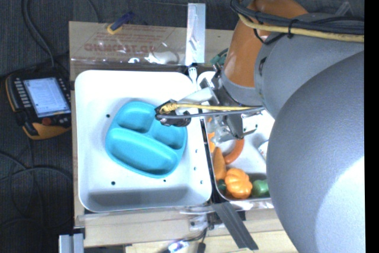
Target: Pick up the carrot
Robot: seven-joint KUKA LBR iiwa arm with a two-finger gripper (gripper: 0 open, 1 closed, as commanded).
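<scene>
The carrot, an orange tapered piece, lies along the left wall of the right bin. It points toward the bin's near end. My gripper hangs over the far left part of that bin, just above and behind the carrot's upper end. The arm's grey body and orange band hide most of the right bin. The view does not show anything held in the gripper.
A blue divided plate lies in the left bin. In the right bin, a curved red-orange piece, an orange pumpkin-like toy and a green item crowd beside the carrot. A clear plastic bag lies behind the bins.
</scene>
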